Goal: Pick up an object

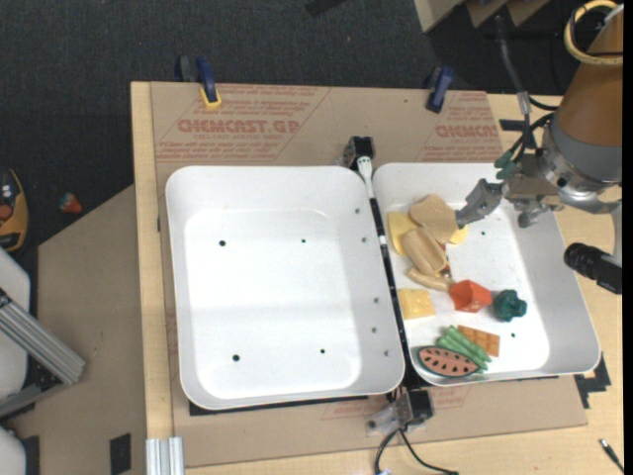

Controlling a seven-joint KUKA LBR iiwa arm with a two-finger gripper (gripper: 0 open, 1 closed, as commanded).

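Bread pieces (427, 234) lie heaped just left of the gripper (479, 203), touching a cheese slice (399, 231). Whether the fingers are open I cannot tell. Closing there could pinch two pieces, or nudge the heap aside.

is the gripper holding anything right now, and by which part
Cannot be told. The gripper hangs over the right bin beside the tan bread-like pieces, but the view does not show anything caught in it.
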